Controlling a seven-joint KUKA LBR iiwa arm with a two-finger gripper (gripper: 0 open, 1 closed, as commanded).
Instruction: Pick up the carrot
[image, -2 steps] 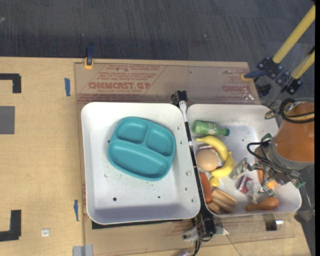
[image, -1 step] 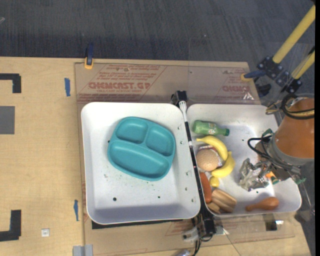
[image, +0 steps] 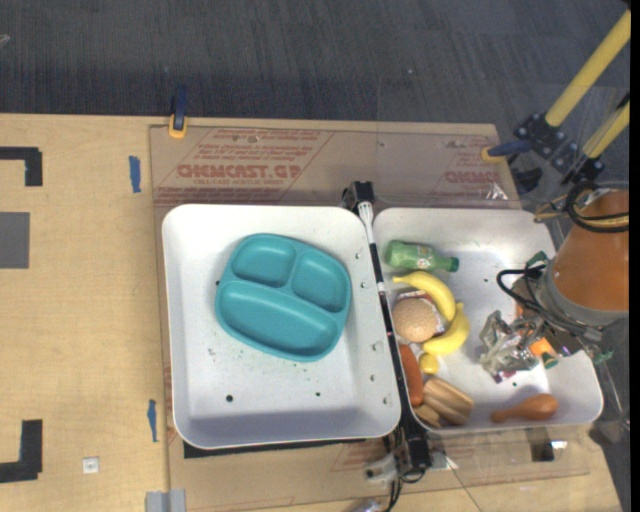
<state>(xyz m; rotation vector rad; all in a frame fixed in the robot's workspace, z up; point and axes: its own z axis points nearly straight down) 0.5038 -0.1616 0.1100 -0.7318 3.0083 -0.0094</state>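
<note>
Two shallow white bins are seen side by side at the centre of the frame. The left bin (image: 190, 330) carries a teal divided plate (image: 285, 295), set near its middle with every compartment bare, so it is judged to be a receiving place for food. The right bin (image: 480, 228) holds the food, crowded along its left wall: a green bottle (image: 420, 257) at the top, a banana (image: 440, 315) curved around a round bun (image: 417, 320), a reddish sausage (image: 411, 375) lying against the wall below them, and a brown bread roll (image: 447, 400) at the lower left corner.

The carrot (image: 527, 407) lies apart from that cluster, on its side near the lower right corner of the right bin, its length running roughly left to right along the bin's lower wall. Open white floor is seen around it, so a grasp from above is judged to be unobstructed.

The gripper (image: 508, 345) hangs over the right half of the right bin, below the orange band of the arm, at the right of the frame. Whether it is apart or together cannot be told; the metal parts and cables blur into one another. Nothing is seen clamped in it. The carrot lies just below and slightly right of the gripper in the frame, near it and not touching it. A short move toward the lower edge is judged necessary before a descent.
</note>
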